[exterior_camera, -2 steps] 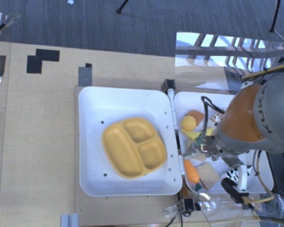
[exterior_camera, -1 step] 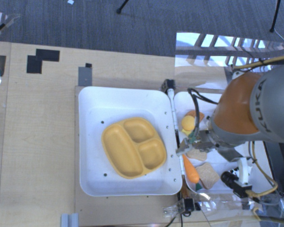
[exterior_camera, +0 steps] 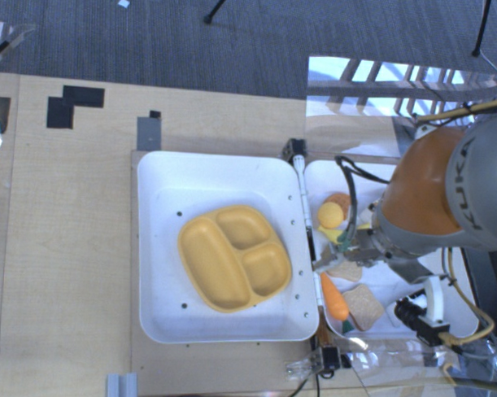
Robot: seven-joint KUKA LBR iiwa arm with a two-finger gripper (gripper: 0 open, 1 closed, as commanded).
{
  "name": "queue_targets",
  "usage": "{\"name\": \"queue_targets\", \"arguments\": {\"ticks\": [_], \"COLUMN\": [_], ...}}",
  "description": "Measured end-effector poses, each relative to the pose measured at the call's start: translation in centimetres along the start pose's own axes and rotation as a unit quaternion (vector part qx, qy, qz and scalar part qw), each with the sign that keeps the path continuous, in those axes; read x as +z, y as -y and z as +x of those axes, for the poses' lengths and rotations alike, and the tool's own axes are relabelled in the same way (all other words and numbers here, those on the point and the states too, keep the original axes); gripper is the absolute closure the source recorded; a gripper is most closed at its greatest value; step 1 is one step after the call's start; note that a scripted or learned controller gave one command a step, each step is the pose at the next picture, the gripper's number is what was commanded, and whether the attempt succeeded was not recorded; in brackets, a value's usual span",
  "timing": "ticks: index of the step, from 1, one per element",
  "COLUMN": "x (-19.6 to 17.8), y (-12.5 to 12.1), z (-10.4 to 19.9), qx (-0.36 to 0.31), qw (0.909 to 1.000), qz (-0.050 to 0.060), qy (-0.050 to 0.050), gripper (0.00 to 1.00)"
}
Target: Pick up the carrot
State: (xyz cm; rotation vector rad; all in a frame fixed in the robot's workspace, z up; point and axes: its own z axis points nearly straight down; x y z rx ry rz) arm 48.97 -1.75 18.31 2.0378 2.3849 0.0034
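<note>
Arm reaches in from right, grey with orange band, over right bin. Left bin holds yellow tray with three compartments, lying at a slant near centre. Gripper sits low at right bin's left side; cannot tell finger state. Bread slice lies just beside carrot. Carrot lies in right bin, near its left wall, just below gripper. Lemon sits above gripper
</note>
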Motion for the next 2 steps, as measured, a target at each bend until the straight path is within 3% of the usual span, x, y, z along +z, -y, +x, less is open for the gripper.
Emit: {"name": "queue_targets", "arguments": {"ticks": [1, 2], "x": [0.1, 5.7], "y": [-4.2, 1.4], "z": [-2.6, -6.8], "qx": [0.067, 0.017], "qw": [0.9978, 0.9999], "qz": [0.001, 0.004], "qy": [0.000, 0.000], "gripper": [0.00, 0.00]}}
